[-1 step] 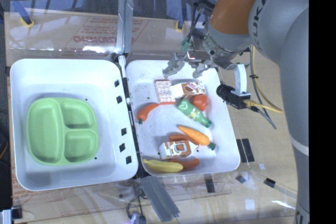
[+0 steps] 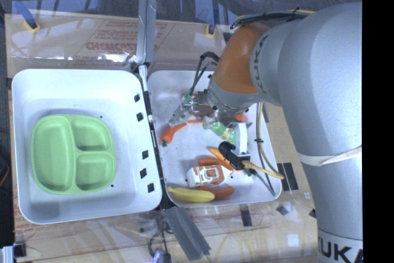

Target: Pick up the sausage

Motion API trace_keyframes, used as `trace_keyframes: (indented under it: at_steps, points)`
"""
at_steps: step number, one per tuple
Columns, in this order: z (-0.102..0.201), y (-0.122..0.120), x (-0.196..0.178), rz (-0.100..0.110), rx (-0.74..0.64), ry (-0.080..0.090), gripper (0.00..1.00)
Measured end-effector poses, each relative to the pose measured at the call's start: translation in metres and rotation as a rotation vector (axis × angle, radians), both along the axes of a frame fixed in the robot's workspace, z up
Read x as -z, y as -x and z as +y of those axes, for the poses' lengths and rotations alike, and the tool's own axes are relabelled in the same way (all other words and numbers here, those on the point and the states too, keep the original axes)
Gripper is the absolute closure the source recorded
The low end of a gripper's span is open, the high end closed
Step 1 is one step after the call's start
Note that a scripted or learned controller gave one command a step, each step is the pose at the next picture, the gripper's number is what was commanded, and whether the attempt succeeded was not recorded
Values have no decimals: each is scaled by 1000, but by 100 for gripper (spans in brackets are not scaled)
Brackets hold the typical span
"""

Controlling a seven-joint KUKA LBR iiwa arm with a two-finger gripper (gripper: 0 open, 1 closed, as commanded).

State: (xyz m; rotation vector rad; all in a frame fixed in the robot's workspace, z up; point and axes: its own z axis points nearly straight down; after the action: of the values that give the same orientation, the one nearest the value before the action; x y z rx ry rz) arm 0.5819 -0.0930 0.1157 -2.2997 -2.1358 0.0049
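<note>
The job is judged to be only just begun, and nothing has been picked up yet. The sausage (image 2: 223, 191) is taken to be the short red-brown thing lying flat at the near edge of the right bin (image 2: 165, 92), touching the end of a banana (image 2: 191, 195). This guess is made with some doubt, because a long orange-red thing (image 2: 173, 130) is also seen further up the same bin, and it may be a carrot. The arm (image 2: 308, 71) is stretched in over the right bin, and the gripper (image 2: 192, 103) is seen near the far side, above the orange-red thing and well apart from the sausage. It cannot be told if the gripper is spread wide or closed up, as it is too small and dark there. Nothing is seen held in it. Between the gripper and the sausage, a white box (image 2: 206, 174) and a few small toys are piled. In the left bin (image 2: 24, 86) a green plate (image 2: 72, 154) is laid. So almost all of the job is left: the gripper must be brought over to the sausage, lowered, closed on it, and then lifted. The banana right beside it could be grabbed by mistake.
</note>
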Motion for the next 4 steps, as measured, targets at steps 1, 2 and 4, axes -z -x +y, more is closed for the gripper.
trace_keyframes:
  at_steps: [1, 2, 4]
  points:
    - [3, 5, 14, -27, -366, 4, 0]
    - [3, 5, 14, -27, -366, 3, 0]
    - [3, 5, 14, -26, -366, 3, 0]
